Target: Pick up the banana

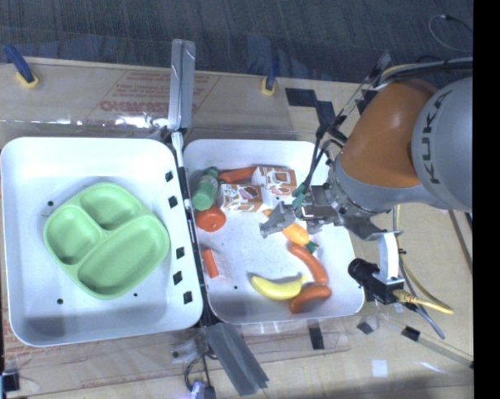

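In the right bin (233, 152), near edge: banana (276, 287) lying flat, untouched | hand (275, 222) hovers farther in, over the clutter, not yet aligned | grip state: cannot tell.

In the left bin (17, 223) we see a green divided plate (106, 238). In the right bin (250, 150) we find a green bottle (205, 189) beside two small cartons (258, 187), a far carrot (237, 174), and red sausages (311, 279) near the front.
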`<state>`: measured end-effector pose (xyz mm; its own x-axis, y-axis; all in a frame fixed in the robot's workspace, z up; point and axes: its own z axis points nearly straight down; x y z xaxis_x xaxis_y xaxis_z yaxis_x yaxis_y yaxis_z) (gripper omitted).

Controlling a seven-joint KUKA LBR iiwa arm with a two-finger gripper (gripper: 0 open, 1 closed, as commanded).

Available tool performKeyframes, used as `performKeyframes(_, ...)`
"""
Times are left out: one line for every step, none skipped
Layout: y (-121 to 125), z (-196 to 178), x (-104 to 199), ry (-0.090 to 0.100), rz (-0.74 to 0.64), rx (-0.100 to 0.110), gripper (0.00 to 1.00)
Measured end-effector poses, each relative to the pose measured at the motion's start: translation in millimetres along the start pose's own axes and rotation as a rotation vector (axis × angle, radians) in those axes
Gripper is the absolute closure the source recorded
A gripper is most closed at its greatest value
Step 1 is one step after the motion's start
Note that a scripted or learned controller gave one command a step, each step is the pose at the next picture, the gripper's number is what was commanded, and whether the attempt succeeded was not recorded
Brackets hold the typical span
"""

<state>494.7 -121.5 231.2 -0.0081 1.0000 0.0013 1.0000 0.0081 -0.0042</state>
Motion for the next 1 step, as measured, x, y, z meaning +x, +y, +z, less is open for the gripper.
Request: performKeyframes(-18.3,97.0,6.7,0.0,-0.276,0.0,0.0)
